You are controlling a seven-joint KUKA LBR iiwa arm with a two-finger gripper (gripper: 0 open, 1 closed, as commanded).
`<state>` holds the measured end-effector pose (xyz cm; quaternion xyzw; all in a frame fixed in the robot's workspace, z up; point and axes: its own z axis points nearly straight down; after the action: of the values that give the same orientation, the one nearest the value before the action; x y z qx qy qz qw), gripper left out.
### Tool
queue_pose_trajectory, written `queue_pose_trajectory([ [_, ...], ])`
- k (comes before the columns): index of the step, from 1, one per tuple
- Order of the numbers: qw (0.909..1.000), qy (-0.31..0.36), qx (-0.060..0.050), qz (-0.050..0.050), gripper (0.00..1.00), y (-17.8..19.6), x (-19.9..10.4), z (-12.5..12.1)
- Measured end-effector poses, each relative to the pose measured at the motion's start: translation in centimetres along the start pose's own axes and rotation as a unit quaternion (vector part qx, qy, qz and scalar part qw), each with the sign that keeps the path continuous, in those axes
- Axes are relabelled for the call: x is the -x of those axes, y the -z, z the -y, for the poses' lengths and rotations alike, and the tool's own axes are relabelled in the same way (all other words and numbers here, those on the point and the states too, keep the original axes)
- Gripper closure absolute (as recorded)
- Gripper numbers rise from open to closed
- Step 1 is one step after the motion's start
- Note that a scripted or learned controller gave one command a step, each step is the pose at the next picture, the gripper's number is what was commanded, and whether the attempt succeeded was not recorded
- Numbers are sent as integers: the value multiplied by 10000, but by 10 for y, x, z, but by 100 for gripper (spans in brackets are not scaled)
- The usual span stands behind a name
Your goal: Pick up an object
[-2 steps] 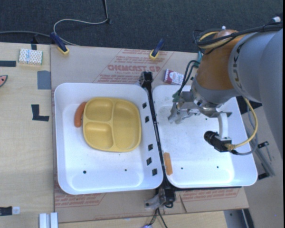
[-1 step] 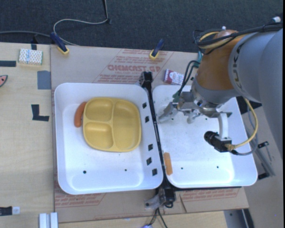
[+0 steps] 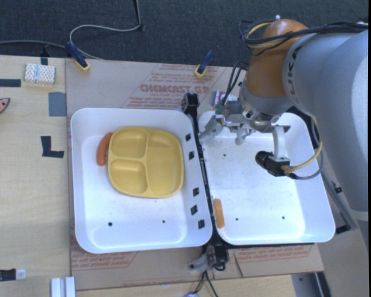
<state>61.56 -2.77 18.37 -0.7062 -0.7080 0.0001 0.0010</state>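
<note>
Bins first: we log two shallow white ones side by side on the table (image 3: 25,184), the left bin (image 3: 86,228) and the right bin (image 3: 309,221) meeting along a dark central seam. We take the yellow divided plate (image 3: 145,161) in the left bin as our landmark. Touching the plate's left edge lies an orange sausage-shaped piece (image 3: 102,149), partly tucked under the rim. Right of the plate and lower down, just past the seam, a small orange carrot-like piece (image 3: 218,212) lies on the right bin's floor near its front left corner. Further right of the plate and a little above its level, the gripper (image 3: 226,130) hangs over the back part of the right bin, below the arm's orange band (image 3: 273,54). We see its fingers (image 3: 209,129) spread apart, pale metal against white plastic, with nothing between them; neither orange piece is near them. A black cable loop (image 3: 273,163) dangles right of the gripper.
</note>
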Motion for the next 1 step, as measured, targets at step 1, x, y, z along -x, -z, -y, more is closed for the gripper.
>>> queue_pose_trajectory([
  [1, 10000, 0, 1, 3, 0, 0, -29, -46],
])
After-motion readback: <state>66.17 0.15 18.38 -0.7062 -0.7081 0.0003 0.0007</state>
